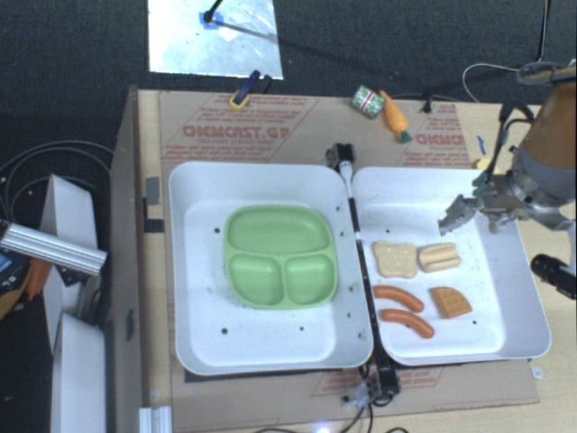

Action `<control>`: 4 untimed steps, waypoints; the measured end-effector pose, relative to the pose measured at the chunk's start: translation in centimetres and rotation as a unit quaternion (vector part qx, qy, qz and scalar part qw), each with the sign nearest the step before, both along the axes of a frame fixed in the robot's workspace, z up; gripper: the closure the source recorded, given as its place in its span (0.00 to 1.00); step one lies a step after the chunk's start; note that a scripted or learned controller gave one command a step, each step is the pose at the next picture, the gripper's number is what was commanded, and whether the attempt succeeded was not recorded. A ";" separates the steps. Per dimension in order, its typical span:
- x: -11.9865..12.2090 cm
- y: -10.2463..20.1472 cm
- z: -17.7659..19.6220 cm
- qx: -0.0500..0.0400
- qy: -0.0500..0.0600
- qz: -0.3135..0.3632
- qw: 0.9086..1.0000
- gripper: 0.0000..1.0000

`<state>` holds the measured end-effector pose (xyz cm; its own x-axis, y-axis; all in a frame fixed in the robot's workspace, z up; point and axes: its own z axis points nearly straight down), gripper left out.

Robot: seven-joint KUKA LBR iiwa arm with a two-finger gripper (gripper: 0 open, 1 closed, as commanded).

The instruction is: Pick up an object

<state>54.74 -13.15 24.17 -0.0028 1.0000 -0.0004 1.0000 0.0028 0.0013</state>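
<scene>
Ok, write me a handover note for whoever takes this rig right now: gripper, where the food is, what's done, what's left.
Gripper: over the upper part of the right bin, above the food, nothing between its fingers; open or shut cannot be told.
Right bin: bread slice, bun, two sausages, waffle piece, all lying loose on the floor of the bin.
Left bin: green divided tray.
Outside the bins, at the top: carrot and a small can.
Done: nothing picked yet.
Left: lower onto one item, probably the bun as the nearest, grip and lift.

Grey arm (541, 188) with orange band, metal claw (462, 213).
</scene>
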 end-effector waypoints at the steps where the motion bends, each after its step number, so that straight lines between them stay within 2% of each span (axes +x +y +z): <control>1: -4.6 -1.3 -13.8 0.000 0.002 -0.001 1.000 0.00; 2: -6.0 -2.7 -15.7 0.000 0.000 -0.001 1.000 0.00; 3: -5.9 -2.7 -14.7 0.000 -0.002 0.000 1.000 1.00; 4: -5.8 5.3 -5.7 0.000 -0.001 0.001 1.000 1.00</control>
